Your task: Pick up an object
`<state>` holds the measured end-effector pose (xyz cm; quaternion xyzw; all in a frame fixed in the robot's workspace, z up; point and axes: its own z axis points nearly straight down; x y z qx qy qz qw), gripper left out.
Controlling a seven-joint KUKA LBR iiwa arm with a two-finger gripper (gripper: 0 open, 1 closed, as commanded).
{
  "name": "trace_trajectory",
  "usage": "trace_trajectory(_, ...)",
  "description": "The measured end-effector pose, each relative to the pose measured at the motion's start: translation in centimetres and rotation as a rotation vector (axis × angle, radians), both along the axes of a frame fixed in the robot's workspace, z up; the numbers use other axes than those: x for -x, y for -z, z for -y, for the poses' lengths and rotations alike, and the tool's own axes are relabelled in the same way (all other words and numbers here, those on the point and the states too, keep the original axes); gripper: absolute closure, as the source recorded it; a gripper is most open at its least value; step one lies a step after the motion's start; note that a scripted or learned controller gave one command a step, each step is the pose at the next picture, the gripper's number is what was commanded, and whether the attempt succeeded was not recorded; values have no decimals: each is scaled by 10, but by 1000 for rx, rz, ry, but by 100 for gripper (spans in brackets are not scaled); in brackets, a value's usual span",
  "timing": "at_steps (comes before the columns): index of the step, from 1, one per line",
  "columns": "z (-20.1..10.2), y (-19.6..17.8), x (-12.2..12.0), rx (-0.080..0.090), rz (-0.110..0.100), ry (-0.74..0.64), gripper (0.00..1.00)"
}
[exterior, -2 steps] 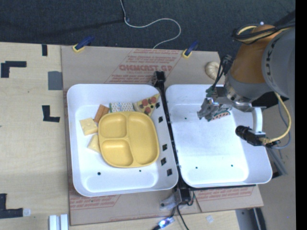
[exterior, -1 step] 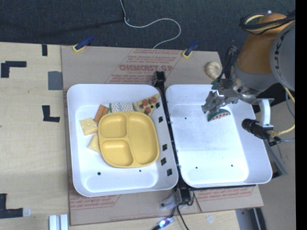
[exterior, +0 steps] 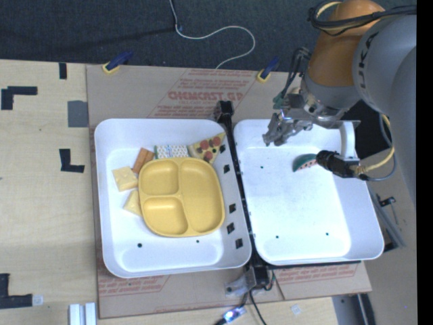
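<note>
**End effector over the right bin, watermelon slice beside it**

From the overhead camera, you see the end effector [exterior: 276, 137] hanging over the far left part of the right bin [exterior: 304, 242]; you cannot tell how it is set. A watermelon slice toy [exterior: 306, 162] lies on that bin's floor just to its right, apart from it. In the left bin [exterior: 111, 249] a yellow divided plate [exterior: 181, 196] sits among crackers [exterior: 125, 179] and a pizza slice toy [exterior: 210, 146].
</note>
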<state>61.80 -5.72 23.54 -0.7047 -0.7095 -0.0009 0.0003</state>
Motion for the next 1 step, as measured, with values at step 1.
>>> trace_trajectory(1,-41,20,-27,1,-3,1,100)
